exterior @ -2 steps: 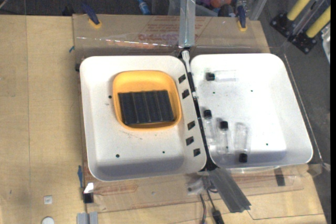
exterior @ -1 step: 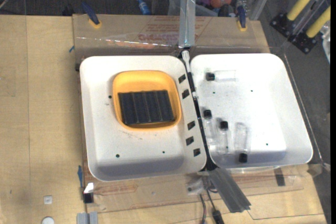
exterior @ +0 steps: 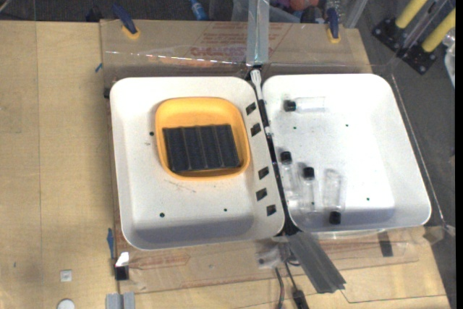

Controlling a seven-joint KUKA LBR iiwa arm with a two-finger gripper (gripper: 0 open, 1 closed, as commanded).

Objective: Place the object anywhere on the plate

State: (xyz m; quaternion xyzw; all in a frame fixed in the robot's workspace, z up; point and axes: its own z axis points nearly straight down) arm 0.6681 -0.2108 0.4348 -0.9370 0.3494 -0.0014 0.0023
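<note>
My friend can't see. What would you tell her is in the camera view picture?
Two white bins sit side by side on a wooden bench. The left bin holds an orange plate with a dark ridged block on it, and the right bin holds several clear bottles with black caps.

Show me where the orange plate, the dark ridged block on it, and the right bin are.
orange plate (exterior: 168, 114): camera view, bare upper-left rim.
dark ridged block (exterior: 201, 147): camera view, middle of its top.
right bin (exterior: 376, 148): camera view, bare floor toward the right.
</note>
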